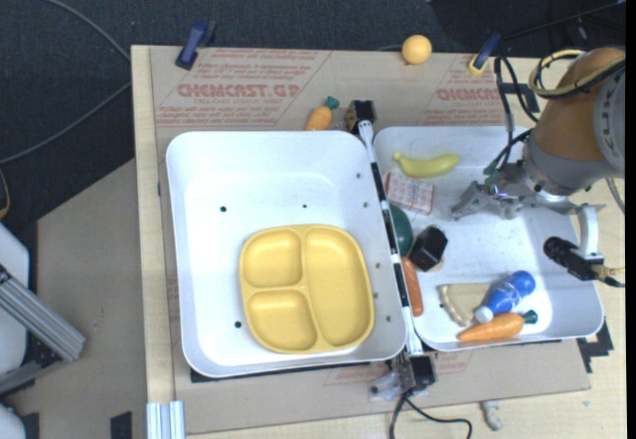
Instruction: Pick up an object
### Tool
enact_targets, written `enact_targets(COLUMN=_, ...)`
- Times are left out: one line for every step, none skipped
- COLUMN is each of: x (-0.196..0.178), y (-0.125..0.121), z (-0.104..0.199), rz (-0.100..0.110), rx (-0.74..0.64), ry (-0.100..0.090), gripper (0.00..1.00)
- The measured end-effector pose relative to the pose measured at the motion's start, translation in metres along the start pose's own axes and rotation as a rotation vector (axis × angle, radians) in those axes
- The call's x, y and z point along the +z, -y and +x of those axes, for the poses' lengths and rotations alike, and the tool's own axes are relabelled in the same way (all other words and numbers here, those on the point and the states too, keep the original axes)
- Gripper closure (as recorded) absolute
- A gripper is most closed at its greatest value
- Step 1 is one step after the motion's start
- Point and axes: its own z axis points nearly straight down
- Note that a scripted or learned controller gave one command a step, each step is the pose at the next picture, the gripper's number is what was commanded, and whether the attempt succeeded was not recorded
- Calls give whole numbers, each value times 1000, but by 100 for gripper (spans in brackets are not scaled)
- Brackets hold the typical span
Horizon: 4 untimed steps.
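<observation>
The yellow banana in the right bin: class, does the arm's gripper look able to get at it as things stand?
Probably yes. The banana lies bare near the right bin's far edge, nothing on top, and the gripper hovers just beside it.

left bin (199, 189): bare floor along the far and left sides; a yellow divided plate (306, 286) takes up the near middle. right bin (586, 313): open floor at the centre, ringed by a banana (427, 164), a packet (409, 193), a black block (428, 248), a blue bottle (505, 295) and a carrot (491, 329). the arm (576, 129) blocks the far right corner.
</observation>
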Motion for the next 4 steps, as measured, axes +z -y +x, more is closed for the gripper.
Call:
enact_targets(x=-13, y=-70, z=73, rz=21, rx=-5, ry=-5, gripper=0)
enact_targets(x=-5, y=23, z=9, rz=-8, rx=-1, ry=1, gripper=0)
enact_targets(x=-1, y=-71, z=82, rz=20, rx=-6, ry=-3, gripper=0)
enact_targets(x=-11, y=-69, z=82, rz=28, rx=-6, ry=-6, gripper=100)
